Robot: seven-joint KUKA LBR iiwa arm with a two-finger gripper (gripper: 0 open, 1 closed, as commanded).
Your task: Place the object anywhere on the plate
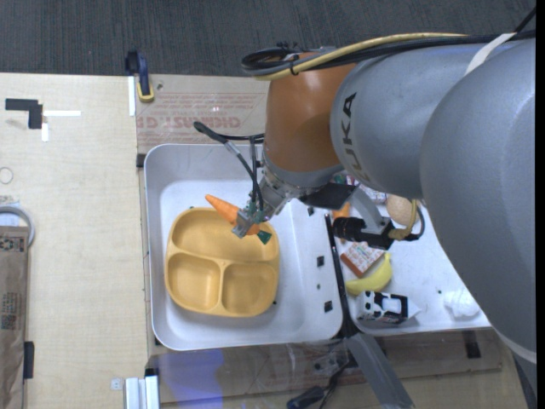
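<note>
Reaching in from three o'clock, the single grey arm (443, 135) with its orange band hangs over the left bin (162, 228), and its gripper (249, 221) sits at the plate's one o'clock rim. The fingers are pinched on the green end of one carrot (223, 206), whose orange body points toward ten o'clock, tilted over the upper compartment of the plate (223, 267).

There is one plate, yellow, with three compartments, lying in the left bin. There are two white bins side by side; the right bin (426, 288) lies at three o'clock of the plate. In it I count one banana (373, 278), one small printed box (361, 256) just above it, one black-and-white toy (381, 307) at the banana's six o'clock, and one crumpled white scrap (461, 305) at four o'clock of it.

The bench is pale wood (68, 228), with a strip of brown cardboard (204, 109) at twelve o'clock of the left bin. Dark carpet (128, 15) runs along the top.
</note>
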